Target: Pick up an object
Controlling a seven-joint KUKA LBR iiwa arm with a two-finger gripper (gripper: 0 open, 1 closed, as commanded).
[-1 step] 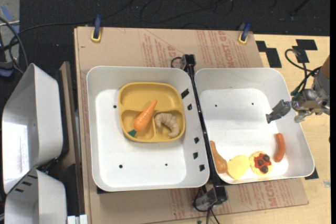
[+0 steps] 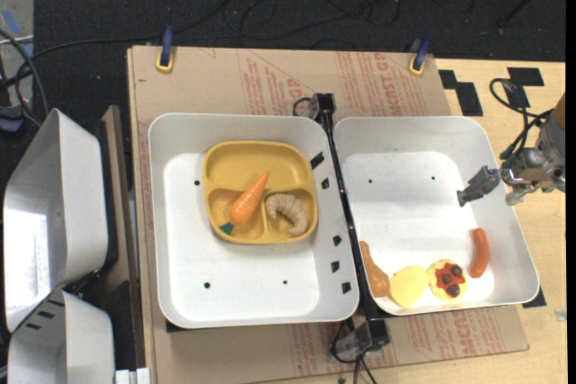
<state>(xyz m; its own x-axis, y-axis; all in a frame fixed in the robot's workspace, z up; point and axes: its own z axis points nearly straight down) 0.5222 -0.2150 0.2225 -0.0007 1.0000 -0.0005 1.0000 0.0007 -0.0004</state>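
The right bin [image 2: 405, 139] holds several toy foods along its near edge: a red-orange sausage [image 2: 480, 252], a small round tart with red and dark toppings [image 2: 447, 279], a pale yellow disc [image 2: 409, 285] and an orange-brown drumstick-shaped piece [image 2: 374, 270]. My gripper [image 2: 493, 183] hangs over the right bin's right side, above and behind the sausage and apart from it. Nothing shows in its grasp. In the left bin [image 2: 180, 283], a yellow divided plate [image 2: 220, 162] carries an orange carrot [image 2: 248, 198] and a pale shrimp [image 2: 288, 211].
The bins sit side by side on a cardboard sheet [image 2: 270, 72] held by two clamps at the back. The divider between the bins [image 2: 337, 193] runs front to back. Grey boxes [image 2: 54, 202] stand at the left, and cables lie on the dark floor behind.
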